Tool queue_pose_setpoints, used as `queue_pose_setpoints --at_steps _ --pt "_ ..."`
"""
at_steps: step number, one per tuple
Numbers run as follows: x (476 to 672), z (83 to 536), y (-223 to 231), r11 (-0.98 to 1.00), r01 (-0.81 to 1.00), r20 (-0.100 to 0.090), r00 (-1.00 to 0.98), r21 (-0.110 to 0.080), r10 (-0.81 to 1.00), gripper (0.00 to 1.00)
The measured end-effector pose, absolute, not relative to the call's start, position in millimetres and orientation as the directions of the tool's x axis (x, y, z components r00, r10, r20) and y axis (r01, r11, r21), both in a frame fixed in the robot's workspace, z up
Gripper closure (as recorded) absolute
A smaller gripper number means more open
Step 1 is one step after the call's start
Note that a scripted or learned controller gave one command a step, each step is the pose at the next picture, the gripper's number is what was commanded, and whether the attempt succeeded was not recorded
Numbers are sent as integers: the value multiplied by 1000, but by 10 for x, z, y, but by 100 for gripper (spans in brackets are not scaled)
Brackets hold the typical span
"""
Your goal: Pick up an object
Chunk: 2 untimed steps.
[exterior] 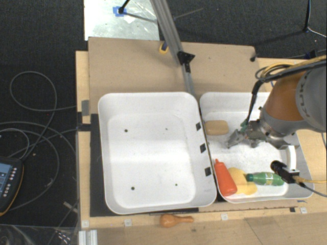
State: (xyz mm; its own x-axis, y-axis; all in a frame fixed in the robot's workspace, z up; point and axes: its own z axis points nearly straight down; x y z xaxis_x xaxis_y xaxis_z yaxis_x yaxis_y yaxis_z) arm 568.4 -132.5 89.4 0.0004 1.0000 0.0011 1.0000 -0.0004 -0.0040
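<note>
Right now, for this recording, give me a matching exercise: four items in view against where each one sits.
Items:
1. tan block
2. red bottle
3. green bottle
4. wooden pear-shaped piece

Places:
A. on the bench, outside the bins, at the near edge
B. right bin, near its left wall, middle
C. right bin, front right, lying on its side
D. right bin, front left corner

Pairs: 1-B, 2-D, 3-C, 4-A

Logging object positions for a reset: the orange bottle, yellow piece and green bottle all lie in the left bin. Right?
Not quite. The camera view shows the orange bottle, yellow piece and green bottle all lying in the right bin, not the left.
</note>
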Motion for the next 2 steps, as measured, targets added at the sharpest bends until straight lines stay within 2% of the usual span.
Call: queue_pose_setpoints --at_steps 1,2 --pt "5698 1031 -1332 -2 1000 0 2 2 1000 100" --pt "5728 1587 -1441 -2 1000 -2 2 7 1000 100"
